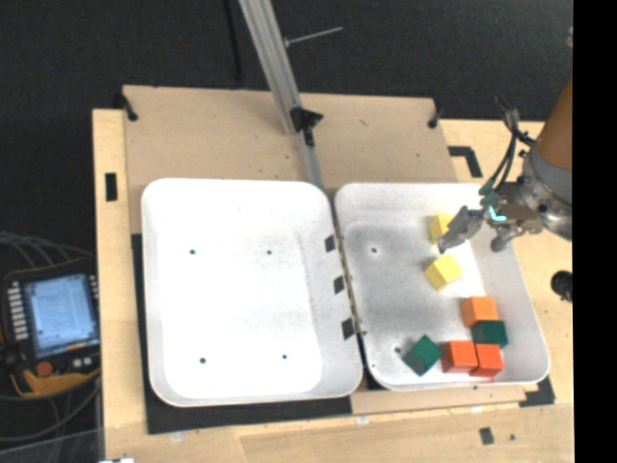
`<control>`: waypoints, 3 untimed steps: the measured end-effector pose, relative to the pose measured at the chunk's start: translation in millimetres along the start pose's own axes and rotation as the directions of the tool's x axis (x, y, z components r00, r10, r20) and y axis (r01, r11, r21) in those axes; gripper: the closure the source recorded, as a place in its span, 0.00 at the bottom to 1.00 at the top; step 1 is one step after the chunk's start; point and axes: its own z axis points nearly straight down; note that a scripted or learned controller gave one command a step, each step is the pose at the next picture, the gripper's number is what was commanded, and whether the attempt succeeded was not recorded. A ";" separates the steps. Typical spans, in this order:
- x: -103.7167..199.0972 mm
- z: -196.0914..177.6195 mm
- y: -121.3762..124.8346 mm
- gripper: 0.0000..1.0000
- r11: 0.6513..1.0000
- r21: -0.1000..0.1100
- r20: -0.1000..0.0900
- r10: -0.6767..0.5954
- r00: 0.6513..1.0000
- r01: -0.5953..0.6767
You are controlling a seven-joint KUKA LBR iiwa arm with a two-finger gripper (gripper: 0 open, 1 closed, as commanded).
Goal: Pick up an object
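Note:
My gripper (477, 236) hangs over the upper right part of the right bin (386, 287), its two fingers spread open with nothing between them. A small yellow block (440, 226) lies just left of the left finger (455, 231), partly hidden by it. A second yellow block (443, 272) sits a little below and to the left of the gripper. Near the bin's front right corner lie three orange blocks (479, 310) (460, 355) (489, 359) and two green blocks (491, 333) (421, 354).
The left bin (241, 287) lies beside the right one, with small clips along the shared edge. A metal pole (275, 56) slants up from behind the bins. A handheld screen unit (53, 316) rests off the bench at far left.

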 end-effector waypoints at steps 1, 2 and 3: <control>0.0 -1.9 0.7 0.00 1.000 -0.005 0.000 0.001 1.000 -0.001; -2.5 60.4 -2.7 0.00 1.000 0.002 0.002 0.004 1.000 -0.004; -12.7 112.2 -9.4 0.00 1.000 0.002 0.002 0.005 1.000 -0.005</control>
